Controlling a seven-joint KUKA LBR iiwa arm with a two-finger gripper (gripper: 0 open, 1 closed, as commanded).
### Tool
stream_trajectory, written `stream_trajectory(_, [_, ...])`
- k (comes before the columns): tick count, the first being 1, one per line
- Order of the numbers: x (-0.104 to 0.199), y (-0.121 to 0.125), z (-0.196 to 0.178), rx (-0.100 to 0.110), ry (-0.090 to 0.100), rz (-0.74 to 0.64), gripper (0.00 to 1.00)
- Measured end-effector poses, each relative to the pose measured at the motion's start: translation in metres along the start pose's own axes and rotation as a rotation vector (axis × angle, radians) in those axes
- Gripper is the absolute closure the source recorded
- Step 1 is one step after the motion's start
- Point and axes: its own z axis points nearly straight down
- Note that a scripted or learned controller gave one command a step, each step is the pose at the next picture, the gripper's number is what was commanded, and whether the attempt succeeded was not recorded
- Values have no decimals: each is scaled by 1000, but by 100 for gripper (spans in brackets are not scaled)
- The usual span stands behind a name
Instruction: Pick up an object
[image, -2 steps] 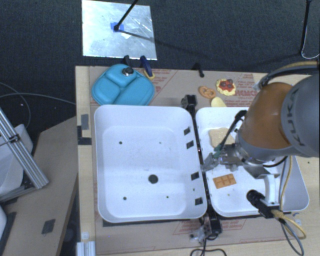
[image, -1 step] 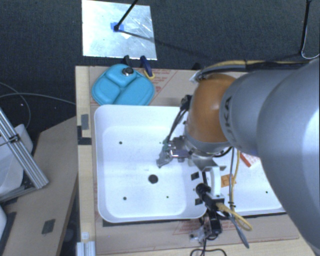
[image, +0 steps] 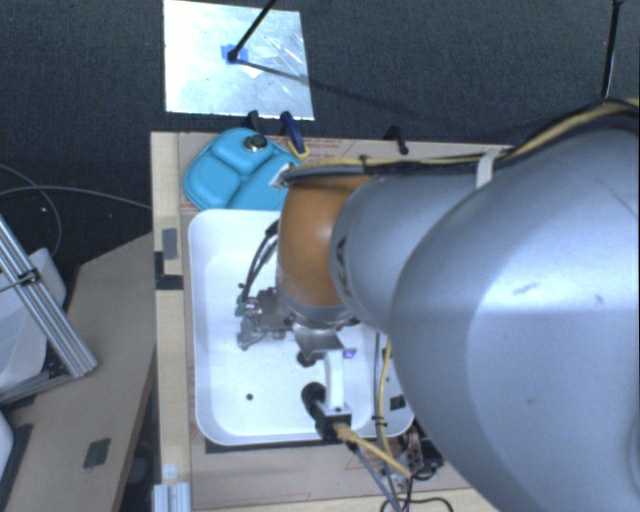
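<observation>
Pincer low over a white bin, its spread or closure impossible to tell, grey arm with orange band rising right of it, blue container beyond it on the tabletop

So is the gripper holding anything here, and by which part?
Cannot be told: the arm covers the gripper's fingertips over the white bin, and no object is visible there.
</observation>
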Motion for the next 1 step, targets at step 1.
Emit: stream_trajectory(1, [-3, 75, 69, -4, -5, 10, 0])
